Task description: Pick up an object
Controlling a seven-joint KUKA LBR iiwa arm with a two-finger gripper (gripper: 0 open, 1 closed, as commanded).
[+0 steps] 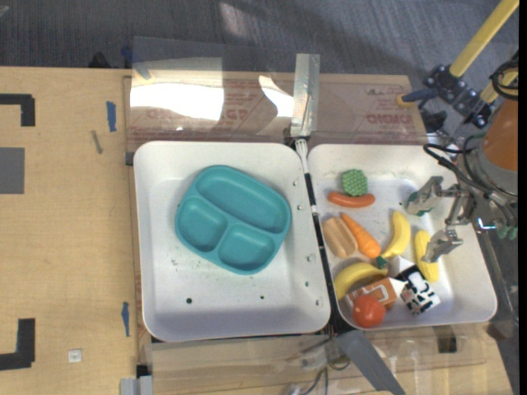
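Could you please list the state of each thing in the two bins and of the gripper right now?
Teal plate: upright in the left bin, compartments bare.
Carrot: lying flat in the right bin, beside the hot dog bun.
Banana: lying flat, not gripped.
Tomato: resting near the bin's front edge.
Gripper: open over the right bin, holding nothing.

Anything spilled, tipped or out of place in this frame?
Nothing stands out. The teal plate sits flat in the left bin, and the toy food is crowded inside the right bin beside the end effector.
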